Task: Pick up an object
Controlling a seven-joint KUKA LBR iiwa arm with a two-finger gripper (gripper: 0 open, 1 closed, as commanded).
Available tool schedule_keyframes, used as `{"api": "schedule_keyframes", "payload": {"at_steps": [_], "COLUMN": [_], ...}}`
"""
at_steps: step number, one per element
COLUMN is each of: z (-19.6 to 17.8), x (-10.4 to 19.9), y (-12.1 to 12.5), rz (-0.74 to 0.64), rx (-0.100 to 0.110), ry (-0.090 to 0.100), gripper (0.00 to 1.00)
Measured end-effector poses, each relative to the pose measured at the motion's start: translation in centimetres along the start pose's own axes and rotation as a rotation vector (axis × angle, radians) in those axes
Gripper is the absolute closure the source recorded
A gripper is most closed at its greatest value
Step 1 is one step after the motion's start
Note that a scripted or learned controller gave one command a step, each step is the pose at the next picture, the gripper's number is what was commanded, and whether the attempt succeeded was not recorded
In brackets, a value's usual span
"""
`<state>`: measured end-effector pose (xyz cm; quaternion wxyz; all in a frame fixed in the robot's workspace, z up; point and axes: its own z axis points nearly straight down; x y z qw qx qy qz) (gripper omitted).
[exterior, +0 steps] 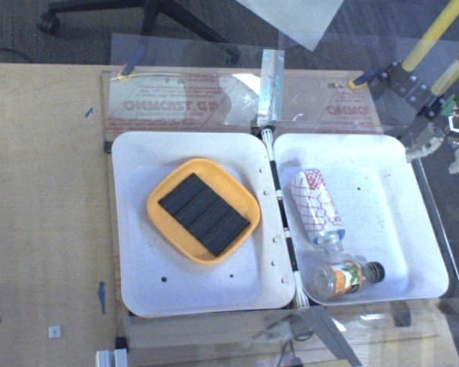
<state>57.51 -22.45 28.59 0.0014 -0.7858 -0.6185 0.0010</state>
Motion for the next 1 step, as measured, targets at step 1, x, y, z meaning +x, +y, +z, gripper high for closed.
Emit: {"api": "schedule_keyframes", "payload": {"at_steps": [1], "z": [13.99], "x": [4.74], "y": [0.65], "rz": [0.015], "rx": [0.000], "ry": [0.000], "gripper": [0.00]}}
